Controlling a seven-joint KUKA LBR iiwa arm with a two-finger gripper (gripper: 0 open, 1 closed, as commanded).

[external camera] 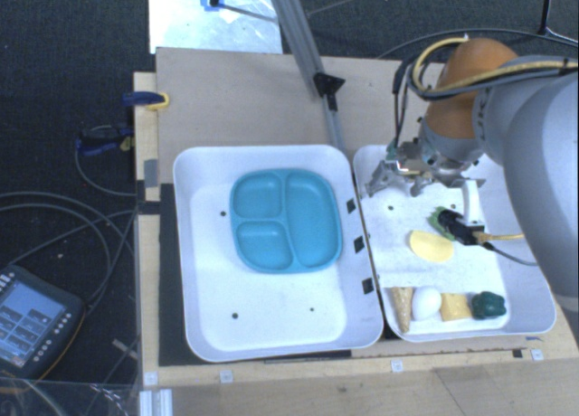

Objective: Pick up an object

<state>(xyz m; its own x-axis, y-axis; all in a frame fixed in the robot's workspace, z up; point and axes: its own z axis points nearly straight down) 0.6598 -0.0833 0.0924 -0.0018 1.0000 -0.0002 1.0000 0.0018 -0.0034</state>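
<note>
My gripper [396, 185] hangs over the far end of the right bin [543, 315]. Its fingers stand apart, open, and nothing is between them. Just right of it and nearer lie a small green thing [440, 218] and a flat yellow piece [431, 247]. Along the bin's near wall sit a cone [400, 307], a white egg [426, 303], a yellow block [455, 307] and a dark green lump [488, 305].
The left bin [208, 315] holds a blue divided plate [286, 219] in its far half. A grey pole [303, 39] slants in from the top toward the gap between the bins. The arm's grey body covers the right bin's far right corner.
</note>
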